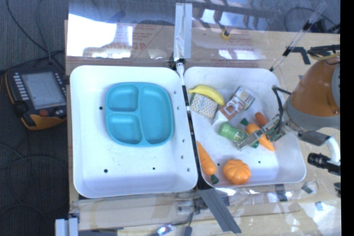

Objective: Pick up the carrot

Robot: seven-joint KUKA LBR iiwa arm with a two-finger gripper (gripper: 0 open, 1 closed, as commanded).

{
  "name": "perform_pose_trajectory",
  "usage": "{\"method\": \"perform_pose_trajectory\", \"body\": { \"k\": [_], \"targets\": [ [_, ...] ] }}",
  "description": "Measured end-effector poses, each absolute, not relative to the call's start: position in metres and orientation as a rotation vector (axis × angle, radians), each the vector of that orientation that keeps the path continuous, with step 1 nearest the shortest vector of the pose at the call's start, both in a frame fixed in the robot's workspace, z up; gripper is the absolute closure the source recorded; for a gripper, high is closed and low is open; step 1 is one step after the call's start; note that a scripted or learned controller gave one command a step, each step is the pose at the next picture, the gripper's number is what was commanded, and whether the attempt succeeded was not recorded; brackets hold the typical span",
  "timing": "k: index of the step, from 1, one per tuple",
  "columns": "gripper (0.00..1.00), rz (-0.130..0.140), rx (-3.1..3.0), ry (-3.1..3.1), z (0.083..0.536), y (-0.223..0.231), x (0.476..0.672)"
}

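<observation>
A long orange carrot (206, 161) with a green end lies along the front left wall of the right bin (287, 171). My gripper (259, 137) reaches in from the right and is low over the middle of this bin, well to the right of that carrot. Two smaller orange pieces (266, 144) (260, 118) show right beside the gripper, partly hidden by it. Whether either one sits in the gripper is not clear.
Also in the right bin: a banana (207, 92), a patterned block (202, 106), a small carton (239, 101), a green bottle (229, 131) and a round orange fruit (237, 171). The left bin (88, 168) holds a blue divided plate (138, 113).
</observation>
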State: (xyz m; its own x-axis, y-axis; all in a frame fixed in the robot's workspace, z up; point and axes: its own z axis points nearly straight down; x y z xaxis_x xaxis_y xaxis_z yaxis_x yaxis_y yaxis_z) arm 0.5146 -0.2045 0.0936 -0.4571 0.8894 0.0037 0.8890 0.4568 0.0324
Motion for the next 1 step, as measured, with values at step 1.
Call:
{"method": "perform_pose_trajectory", "body": {
  "k": [1],
  "targets": [
    [0.00, 0.022, 2.310, 2.159, 0.1082, -0.2002, 0.4901]
  ]
}}
